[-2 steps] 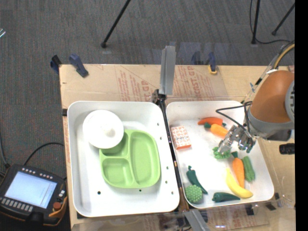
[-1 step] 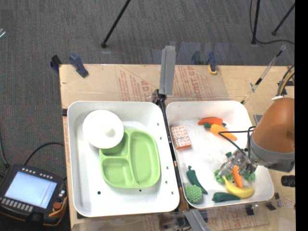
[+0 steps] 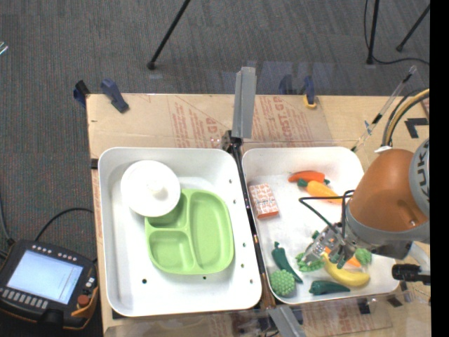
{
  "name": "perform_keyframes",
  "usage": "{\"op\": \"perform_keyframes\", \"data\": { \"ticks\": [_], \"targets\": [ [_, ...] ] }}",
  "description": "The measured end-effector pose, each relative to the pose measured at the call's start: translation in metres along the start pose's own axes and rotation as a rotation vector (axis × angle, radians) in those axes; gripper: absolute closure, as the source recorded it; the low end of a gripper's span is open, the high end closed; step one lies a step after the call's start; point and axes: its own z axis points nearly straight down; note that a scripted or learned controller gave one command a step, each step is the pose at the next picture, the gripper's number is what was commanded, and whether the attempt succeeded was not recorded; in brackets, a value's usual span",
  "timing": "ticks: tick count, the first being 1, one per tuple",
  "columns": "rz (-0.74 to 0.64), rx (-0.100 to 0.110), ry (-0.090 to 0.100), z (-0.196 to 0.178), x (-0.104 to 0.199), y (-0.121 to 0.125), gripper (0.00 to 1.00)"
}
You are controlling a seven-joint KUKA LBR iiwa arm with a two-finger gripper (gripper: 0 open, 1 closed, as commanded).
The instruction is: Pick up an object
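My gripper (image 3: 331,250) reaches low into the right bin (image 3: 280,161) from the right, under the orange band of the arm (image 3: 384,195). It hangs over a leafy green toy (image 3: 307,260) and right beside a yellow banana (image 3: 346,275). A small orange piece (image 3: 363,258) lies just to its right. Further left in this bin are a round green studded fruit (image 3: 283,282), a dark green pepper (image 3: 283,259) and another dark green vegetable (image 3: 328,287). Near the back of the bin lie a red chili (image 3: 307,176), an orange carrot (image 3: 320,189) and a small red-patterned box (image 3: 264,201).
The left bin (image 3: 112,258) holds a green divided plate (image 3: 195,234) with a white round bowl (image 3: 150,187) overlapping its back left corner. A grey post (image 3: 244,107) stands behind the seam of the bins. A teach pendant (image 3: 43,281) lies on the floor at left.
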Motion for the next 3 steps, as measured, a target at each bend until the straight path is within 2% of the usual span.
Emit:
{"op": "perform_keyframes", "data": {
  "ticks": [1,2,3],
  "targets": [
    [0.037,0.0,0.0,0.0,0.026,0.026,1.0],
    [0.49,0.0,0.012,0.001,0.025,0.025,1.0],
    [0.518,0.009,0.011,-0.171,0.011,0.057,1.0]
  ]
}}
